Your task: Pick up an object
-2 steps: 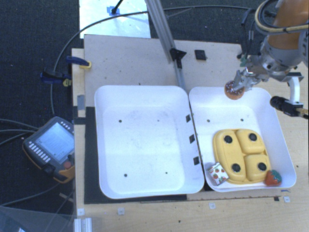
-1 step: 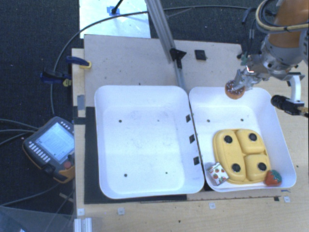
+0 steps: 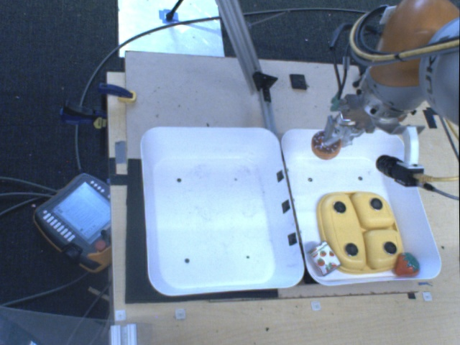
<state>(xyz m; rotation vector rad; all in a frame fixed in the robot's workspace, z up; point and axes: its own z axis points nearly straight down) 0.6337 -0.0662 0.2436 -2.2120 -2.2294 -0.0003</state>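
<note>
1. A fixed camera is looking down at a slant on a pale tabletop (image 3: 194,92) that is carrying two shallow white bins side by side.
2. The left bin (image 3: 154,214) is sitting toward the middle of the view, and the right bin (image 3: 302,157) is touching it along their shared edge.
3. A grey robot arm (image 3: 424,56) with an orange band above the wrist is reaching in from the right, over the far end of the right bin.
4. The pincer (image 3: 332,141) is pointing down at the far left corner of the right bin, and its tips are closing narrowly around a small round brown object (image 3: 325,148), which is showing between and just below them.
5. Whether that round object is lifting clear of the bin floor or resting on it is not possible to tell.
6. A large yellow four-lobed object (image 3: 359,230) with dark dots is lying in the near half of the right bin, well apart from the pincer.
7. A small white patterned block (image 3: 323,259) is sitting just beside the yellow object's near left corner.
8. A red strawberry-like toy (image 3: 407,264) is lying at the bin's near right corner, touching the yellow object.
9. A handheld control pendant (image 3: 75,220) is lying on the dark floor to the left of the tabletop.
</note>
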